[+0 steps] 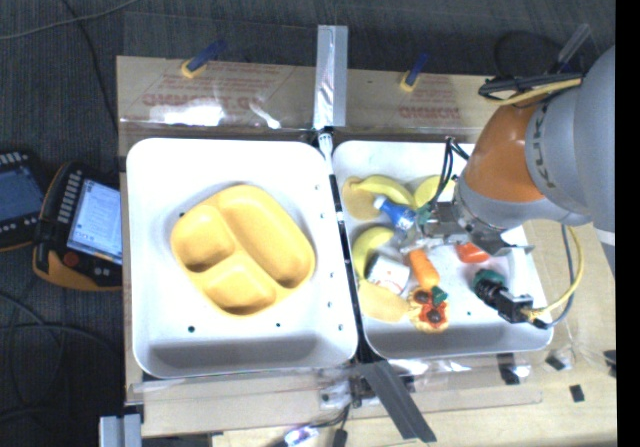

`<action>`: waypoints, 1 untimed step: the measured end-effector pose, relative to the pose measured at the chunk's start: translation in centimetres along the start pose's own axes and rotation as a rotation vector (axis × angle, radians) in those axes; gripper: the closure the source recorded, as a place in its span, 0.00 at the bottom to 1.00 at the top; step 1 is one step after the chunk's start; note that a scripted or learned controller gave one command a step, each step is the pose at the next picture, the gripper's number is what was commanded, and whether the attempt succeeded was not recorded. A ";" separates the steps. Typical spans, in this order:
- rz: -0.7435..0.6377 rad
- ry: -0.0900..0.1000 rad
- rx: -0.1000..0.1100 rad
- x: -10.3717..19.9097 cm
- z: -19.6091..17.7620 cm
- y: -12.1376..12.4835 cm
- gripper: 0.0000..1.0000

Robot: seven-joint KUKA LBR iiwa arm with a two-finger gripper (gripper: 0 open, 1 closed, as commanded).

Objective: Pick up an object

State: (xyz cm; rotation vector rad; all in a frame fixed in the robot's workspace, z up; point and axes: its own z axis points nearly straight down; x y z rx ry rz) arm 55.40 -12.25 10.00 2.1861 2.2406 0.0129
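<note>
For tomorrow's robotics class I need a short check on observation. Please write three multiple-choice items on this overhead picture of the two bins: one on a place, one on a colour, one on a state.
1. Where does the yellow divided tray lie?
A. In the left bin
B. In the right bin
C. On the floor

2. What colour is the band above the arm's wrist?
A. Green
B. Orange
C. Purple

3. How does the carrot stand to the bin?
A. It hangs high above the bin
B. It lies outside on the bench
C. It lies inside the right bin among other items

Answers:
1. A, the tray fills the middle of the left bin.
2. B, the orange band sits over the right bin.
3. C, the carrot lies there beside the bananas.
</note>
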 end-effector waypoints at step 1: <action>0.198 -0.002 0.017 8.4 -11.3 6.1 1.00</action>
